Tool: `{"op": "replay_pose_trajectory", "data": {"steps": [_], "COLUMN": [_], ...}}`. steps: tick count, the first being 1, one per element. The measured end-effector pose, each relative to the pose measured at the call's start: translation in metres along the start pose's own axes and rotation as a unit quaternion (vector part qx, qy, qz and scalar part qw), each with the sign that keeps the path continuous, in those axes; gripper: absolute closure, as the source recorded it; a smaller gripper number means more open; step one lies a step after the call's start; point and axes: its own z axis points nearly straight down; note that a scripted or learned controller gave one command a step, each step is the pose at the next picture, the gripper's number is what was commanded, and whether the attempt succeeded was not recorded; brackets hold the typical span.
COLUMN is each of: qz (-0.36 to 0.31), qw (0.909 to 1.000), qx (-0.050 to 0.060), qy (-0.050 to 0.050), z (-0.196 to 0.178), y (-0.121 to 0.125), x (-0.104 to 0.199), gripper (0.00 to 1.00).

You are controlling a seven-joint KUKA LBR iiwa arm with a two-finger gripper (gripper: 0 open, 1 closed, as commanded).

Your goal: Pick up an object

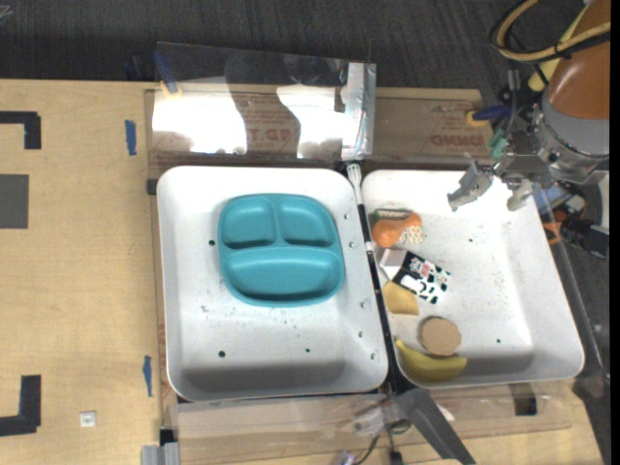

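Gripper (492, 190) spread open, holding nothing, over the right bin's (504, 289) far edge
Banana (429, 361) lies near the front wall, long axis running left-right, beside a brown disc (440, 334)

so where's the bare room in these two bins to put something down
Right bin: the floor is bare between the end effector and the front wall. It is crowded along the divider, from the orange item past the patterned card to the banana. Left bin: bare strips around the teal tray, widest in front.
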Motion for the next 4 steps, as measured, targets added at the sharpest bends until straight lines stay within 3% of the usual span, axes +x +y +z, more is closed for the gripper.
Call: {"op": "replay_pose_trajectory", "data": {"steps": [1, 2, 3, 4], "qz": [0.028, -0.048, -0.131, -0.135], "qw": [0.9996, 0.9987, 0.9912, 0.9906], "qx": [0.005, -0.016, -0.021, -0.023], "qy": [0.0, -0.002, -0.004, -0.003], "z": [0.105, 0.166, 0.175, 0.175], "y": [0.003, -0.01, 0.06, 0.054], "x": [0.026, 0.01, 0.005, 0.004], "gripper": [0.0, 0.0, 0.0, 0.0]}}
